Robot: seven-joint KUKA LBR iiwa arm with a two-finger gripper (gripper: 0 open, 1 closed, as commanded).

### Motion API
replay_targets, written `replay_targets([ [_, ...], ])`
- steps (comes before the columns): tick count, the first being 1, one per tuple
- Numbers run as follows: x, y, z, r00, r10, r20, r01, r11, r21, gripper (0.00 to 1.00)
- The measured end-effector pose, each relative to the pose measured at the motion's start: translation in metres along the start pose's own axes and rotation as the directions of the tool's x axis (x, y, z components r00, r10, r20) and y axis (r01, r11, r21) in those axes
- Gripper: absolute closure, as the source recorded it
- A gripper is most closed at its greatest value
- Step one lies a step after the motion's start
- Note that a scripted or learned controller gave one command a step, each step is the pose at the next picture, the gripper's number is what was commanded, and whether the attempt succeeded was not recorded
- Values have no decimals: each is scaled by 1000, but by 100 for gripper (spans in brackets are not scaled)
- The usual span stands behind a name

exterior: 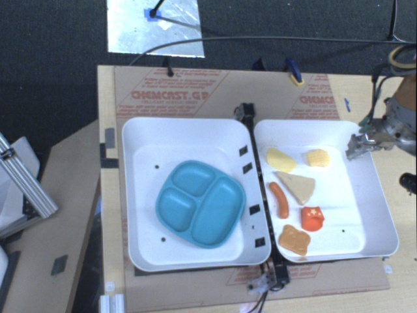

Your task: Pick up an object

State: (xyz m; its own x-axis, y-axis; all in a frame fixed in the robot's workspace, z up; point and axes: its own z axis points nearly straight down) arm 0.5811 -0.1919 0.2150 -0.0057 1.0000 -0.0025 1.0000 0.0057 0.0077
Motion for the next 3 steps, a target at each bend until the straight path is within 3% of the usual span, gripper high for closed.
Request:
replay_targets([
  [1, -8, -2, -60, 1000, 0, 0, 0, 1000, 1, 100],
  [3, 75, -32, -43, 1000, -3, -3, 3, 1000, 8, 100],
])
